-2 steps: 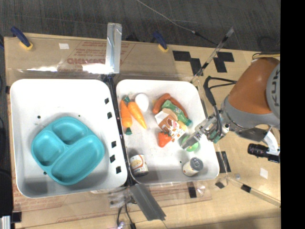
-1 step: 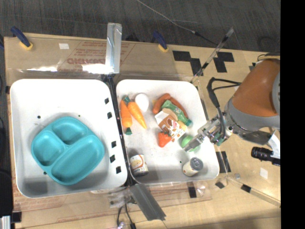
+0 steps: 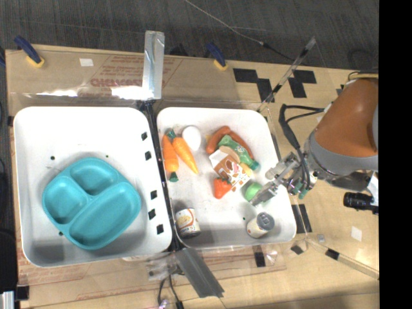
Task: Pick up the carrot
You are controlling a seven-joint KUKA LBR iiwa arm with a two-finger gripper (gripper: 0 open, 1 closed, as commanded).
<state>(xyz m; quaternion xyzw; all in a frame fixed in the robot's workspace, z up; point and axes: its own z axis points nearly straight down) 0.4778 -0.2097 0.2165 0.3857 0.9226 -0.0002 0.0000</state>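
Camera view: gripper (image 3: pixel 265 193) low over right bin (image 3: pixel 206 232), near its right wall; finger state cannot be told. Green item (image 3: pixel 252 190) just left of tip, small jar (image 3: pixel 261 223) just below. Two carrots (image 3: pixel 177 154) lie well left of gripper, across bin. Teal divided plate (image 3: pixel 90 201) farther left, in left bin (image 3: pixel 29 192).
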